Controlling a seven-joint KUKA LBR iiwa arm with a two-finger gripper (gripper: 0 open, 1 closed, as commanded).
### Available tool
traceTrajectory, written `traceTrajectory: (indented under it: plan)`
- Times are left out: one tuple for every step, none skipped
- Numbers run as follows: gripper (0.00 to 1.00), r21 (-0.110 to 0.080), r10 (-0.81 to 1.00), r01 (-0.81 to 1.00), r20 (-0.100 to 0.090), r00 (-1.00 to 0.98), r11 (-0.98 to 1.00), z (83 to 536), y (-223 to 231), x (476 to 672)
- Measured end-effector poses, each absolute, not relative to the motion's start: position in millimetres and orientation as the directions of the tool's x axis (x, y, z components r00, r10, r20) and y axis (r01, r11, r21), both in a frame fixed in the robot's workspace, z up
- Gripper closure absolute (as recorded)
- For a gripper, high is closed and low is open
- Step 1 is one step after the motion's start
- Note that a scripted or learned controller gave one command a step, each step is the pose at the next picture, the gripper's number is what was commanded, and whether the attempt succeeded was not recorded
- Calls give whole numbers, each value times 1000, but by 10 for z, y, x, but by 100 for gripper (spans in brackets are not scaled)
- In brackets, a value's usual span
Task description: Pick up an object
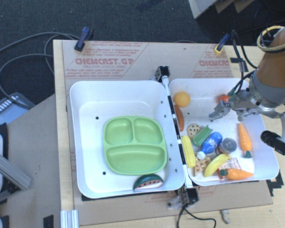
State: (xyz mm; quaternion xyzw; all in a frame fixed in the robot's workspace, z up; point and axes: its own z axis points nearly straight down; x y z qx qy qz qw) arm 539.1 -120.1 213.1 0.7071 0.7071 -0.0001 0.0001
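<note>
Nearby, orange ball [182, 99], cookie [194, 129], carrots [244, 137] around tool [222, 109]

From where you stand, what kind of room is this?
Probably a robotics lab: two shallow white plastic bins clamped to a cardboard-covered bench, plastic toy food for practice picking, and a grey metal gripper hanging over it.

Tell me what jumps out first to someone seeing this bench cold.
The green plate in the middle of the left bin draws the eye first, with a watermelon slice just below it at the bin's near edge. Next comes the heap of toy food in the right bin: a banana, carrots, an orange ball. The claw hangs over that bin's far side.
</note>
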Motion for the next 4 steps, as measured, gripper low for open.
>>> traceTrajectory:
  plan:
    - [0, -1, 1000, 1000, -1, 1, -1, 1163, -1714, 5935]
    - [0, 0, 1000, 1000, -1, -2, 2, 847, -1868, 6666]
    - [0, -1, 1000, 1000, 2, -2, 2, 850, -1261, 6668]
    - [100, 1, 1000, 1000, 0, -3, 3, 953, -1268, 6672]
